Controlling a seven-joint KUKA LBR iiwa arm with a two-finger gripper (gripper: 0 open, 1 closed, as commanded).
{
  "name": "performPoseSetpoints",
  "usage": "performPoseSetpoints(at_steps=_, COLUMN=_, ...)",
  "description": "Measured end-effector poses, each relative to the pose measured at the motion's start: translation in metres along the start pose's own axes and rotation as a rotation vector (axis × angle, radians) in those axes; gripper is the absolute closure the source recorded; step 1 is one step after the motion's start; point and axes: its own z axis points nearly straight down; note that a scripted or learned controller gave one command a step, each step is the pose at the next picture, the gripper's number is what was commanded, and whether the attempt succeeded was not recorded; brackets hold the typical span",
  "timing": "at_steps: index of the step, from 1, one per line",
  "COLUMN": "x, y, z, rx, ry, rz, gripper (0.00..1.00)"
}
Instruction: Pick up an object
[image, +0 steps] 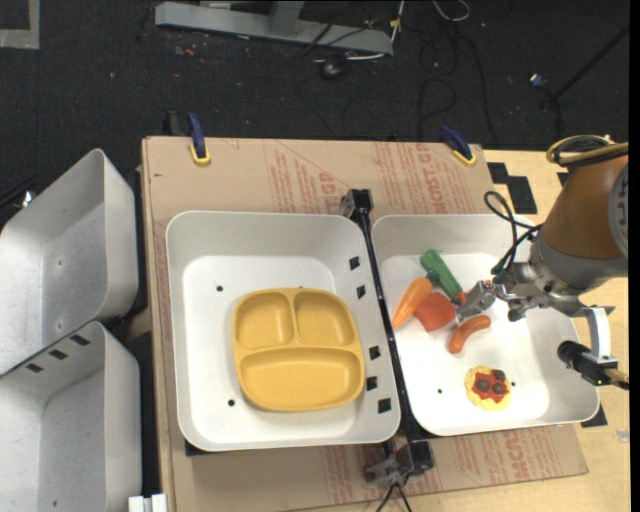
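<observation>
Where the grey arm (590, 225) with its orange band reaches in from the right, the gripper (483, 298) hangs low over the right bin (560, 400), its small metal tip just above the upper end of a glossy reddish sausage (469, 333); whether its fingers stand apart or closed, I cannot tell, since they are too small and dark against the wrist. Nothing is visibly held between them. Just left of the sausage sits a blocky red piece (434, 313), touching a tapered orange carrot (410, 300) that slants down toward the divider. Above these lies a smooth green stick-shaped piece (441, 274), angled across the bin. Nearer the front rim rests a flat yellow disc (489, 387) with dark and red spots on top. Both bins are shallow, white, hard-looking plastic with rounded corners. Inside the left bin (190, 330) lies a matte yellow tray (298, 349), rounded and divided into three compartments. Brown cardboard (300, 170) with red printing lies under both bins.
</observation>
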Motion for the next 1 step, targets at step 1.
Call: performPoseSetpoints(at_steps=1, x=0.0006, y=-0.0006, z=0.0407, rx=-0.001, ry=0.000, rz=0.000, gripper=0.00)
